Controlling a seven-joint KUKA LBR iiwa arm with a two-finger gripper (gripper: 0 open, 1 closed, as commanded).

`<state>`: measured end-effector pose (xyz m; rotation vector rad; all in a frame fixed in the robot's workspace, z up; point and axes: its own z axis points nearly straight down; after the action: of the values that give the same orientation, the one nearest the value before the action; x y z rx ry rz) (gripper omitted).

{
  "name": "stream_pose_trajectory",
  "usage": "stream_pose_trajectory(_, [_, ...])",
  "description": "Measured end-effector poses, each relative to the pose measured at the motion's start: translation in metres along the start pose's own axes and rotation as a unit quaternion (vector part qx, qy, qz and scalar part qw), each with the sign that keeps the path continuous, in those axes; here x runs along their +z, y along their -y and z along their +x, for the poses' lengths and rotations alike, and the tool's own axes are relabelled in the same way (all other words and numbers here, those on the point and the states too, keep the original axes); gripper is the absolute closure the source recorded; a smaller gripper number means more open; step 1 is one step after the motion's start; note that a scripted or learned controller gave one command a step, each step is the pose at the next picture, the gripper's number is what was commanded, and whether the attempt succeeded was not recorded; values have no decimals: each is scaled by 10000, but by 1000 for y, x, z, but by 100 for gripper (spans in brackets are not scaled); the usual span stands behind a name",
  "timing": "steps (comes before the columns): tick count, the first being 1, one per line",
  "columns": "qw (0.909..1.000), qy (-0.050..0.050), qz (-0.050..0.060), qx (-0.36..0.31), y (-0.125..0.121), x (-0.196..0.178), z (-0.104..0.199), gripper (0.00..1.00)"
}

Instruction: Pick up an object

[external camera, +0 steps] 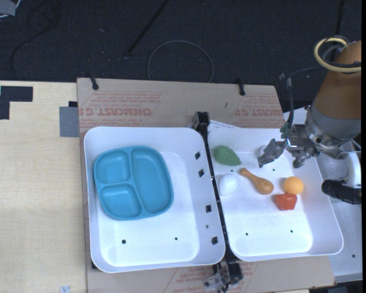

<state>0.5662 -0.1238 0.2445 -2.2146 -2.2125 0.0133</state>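
Bench layout: two white bins side by side on a cardboard sheet, parted by a black divider strip. Left bin holds a blue three-compartment tray in its upper left part — the lower band and right strip of that floor are bare. Right bin has all its items in the upper half; its lower half is open floor, good room for moving.

My arm reaches in from the right, wrist above the right bin's upper right corner. My claw hangs over the bin's upper middle with fingers spread apart, one dark fingertip pointing left and down — nothing between them.

Candidate objects, right bin:
- green leafy piece, near the divider, upper left of the bin
- white egg-shaped item, just below the green piece, close to the divider
- tan wooden pin-shaped piece, lying at a slant near the middle, below my left fingertip
- orange ball, right of the pin
- red piece, touching the ball's lower edge

All five lie on the floor, apart from my claw.
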Motion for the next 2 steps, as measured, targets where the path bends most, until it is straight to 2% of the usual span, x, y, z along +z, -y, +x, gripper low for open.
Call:
stream_pose_trajectory(1, [10000,9,-63,-8,-2,-6,0,0])
stream_pose_trajectory(2, [10000,-1,-22,-9,2,56,6,0])
